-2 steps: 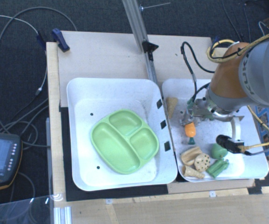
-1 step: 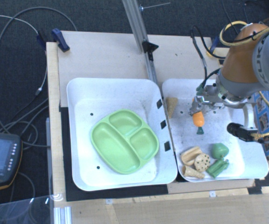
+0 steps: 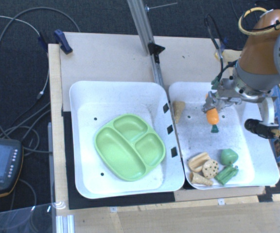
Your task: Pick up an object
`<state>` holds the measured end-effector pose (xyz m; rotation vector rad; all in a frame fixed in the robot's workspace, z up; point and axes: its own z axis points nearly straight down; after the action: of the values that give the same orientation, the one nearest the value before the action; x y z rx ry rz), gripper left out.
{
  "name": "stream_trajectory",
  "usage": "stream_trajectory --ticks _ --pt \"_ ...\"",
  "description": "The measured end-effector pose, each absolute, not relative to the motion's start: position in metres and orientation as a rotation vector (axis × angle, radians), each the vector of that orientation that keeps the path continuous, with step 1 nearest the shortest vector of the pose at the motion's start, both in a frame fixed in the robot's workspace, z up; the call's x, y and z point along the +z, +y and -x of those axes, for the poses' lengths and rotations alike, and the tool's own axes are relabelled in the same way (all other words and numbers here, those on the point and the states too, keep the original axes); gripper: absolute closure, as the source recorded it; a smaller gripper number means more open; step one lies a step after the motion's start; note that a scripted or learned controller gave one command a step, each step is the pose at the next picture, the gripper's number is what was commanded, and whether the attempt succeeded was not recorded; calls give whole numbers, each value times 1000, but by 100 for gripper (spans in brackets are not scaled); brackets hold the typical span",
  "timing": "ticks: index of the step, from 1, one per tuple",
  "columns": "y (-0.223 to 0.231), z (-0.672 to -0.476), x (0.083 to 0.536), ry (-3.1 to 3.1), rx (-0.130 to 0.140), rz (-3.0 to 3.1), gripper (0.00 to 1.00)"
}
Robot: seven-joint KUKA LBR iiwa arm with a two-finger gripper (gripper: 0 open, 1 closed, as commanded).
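Gripper point(image 3: 217, 102) over the upper part of the right bin point(image 3: 256, 176), with a toy carrot point(image 3: 212, 117) hanging directly below it. The carrot's upper end sits between the fingers, which appear clamped on it, though the contact itself is small and partly hidden by the wrist. Progress, judged from this view: the grasp looks made and the carrot seems raised off the bin floor — the lift is begun, and what remains is to carry it clear and hold it securely. The carrot is short, orange-bodied and rounded, with a small dark green tip pointing downward. At the near end of the same bin lie a round cookie point(image 3: 209, 168), tan bread-like pieces point(image 3: 198, 161) and green toy vegetables point(image 3: 227, 165). The left bin point(image 3: 81, 96) holds a green divided plate point(image 3: 130, 147).
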<state>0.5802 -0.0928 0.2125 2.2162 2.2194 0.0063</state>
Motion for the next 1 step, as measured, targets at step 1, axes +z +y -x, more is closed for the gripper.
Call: stream_trajectory --ticks 1 --pt "-43 -605 209 2228 5 -2214 100"
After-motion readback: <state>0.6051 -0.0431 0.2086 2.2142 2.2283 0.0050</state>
